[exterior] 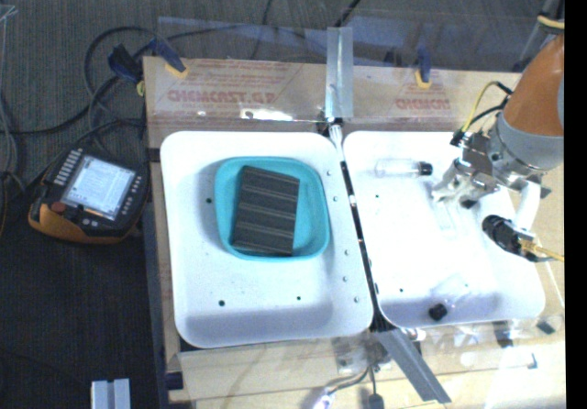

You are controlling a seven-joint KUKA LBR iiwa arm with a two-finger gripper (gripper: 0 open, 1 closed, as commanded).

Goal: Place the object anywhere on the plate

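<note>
Gripper (470, 185) is hovering over the right bin (404, 279); its state can't be told. Block (265, 210), dark and ribbed, is lying flat on the teal plate (316, 215) in the left bin (193, 288), long axis running near-to-far, slightly tilted.

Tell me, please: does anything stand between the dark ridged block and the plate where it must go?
Nothing visible does. The dark ridged block already lies on the turquoise plate in the left bin. The tool is over the right bin, apart from the block.
</note>
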